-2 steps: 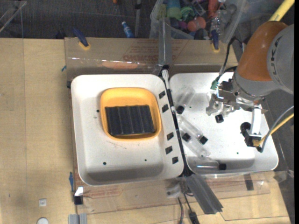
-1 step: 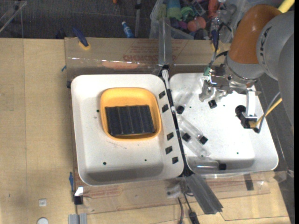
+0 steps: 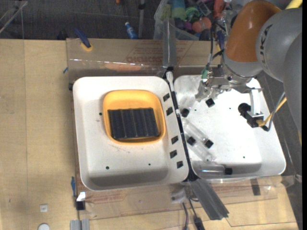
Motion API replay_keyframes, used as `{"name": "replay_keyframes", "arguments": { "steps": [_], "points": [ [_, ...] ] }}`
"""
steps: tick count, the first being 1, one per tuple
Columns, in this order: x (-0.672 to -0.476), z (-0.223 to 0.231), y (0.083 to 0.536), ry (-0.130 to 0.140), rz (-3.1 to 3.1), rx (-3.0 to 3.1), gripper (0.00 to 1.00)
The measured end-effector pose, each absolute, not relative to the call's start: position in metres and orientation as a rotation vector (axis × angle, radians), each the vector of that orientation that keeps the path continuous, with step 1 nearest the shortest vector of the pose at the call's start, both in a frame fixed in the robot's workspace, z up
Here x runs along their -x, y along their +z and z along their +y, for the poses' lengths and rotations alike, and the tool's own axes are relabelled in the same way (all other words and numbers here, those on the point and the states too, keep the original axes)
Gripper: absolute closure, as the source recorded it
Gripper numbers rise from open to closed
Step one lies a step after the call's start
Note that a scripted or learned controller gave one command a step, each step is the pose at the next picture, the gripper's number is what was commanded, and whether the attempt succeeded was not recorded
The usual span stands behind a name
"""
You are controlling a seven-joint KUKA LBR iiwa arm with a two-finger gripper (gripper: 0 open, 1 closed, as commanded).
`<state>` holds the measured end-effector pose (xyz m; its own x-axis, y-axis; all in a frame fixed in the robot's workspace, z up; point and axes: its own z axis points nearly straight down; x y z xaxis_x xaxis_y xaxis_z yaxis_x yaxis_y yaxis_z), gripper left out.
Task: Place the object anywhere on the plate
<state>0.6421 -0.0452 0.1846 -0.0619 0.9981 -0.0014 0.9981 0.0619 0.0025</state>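
Black ridged object (image 3: 133, 123): one, lies flat on the orange plate (image 3: 109, 102), left of centre in the frame, well apart from the claw. Claw (image 3: 207, 92): one, hangs over the upper left part of the right bin (image 3: 249, 152), right of centre; spread or pressed together, cannot tell. Hangs from one grey arm (image 3: 283, 37) with an orange band, entering at upper right; dark lettering on the grey casing, cut off, not readable. Two white bins side by side; left bin (image 3: 91, 143) holds the single plate. At top right, one clear crate (image 3: 201, 4) of coloured toys.
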Motion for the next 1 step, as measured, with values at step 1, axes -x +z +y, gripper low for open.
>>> {"name": "replay_keyframes", "arguments": {
  "steps": [1],
  "points": [
    [-0.6671, -0.0124, 0.2053, 0.002, 2.443, -1.970, 1.00]
  ]
}}
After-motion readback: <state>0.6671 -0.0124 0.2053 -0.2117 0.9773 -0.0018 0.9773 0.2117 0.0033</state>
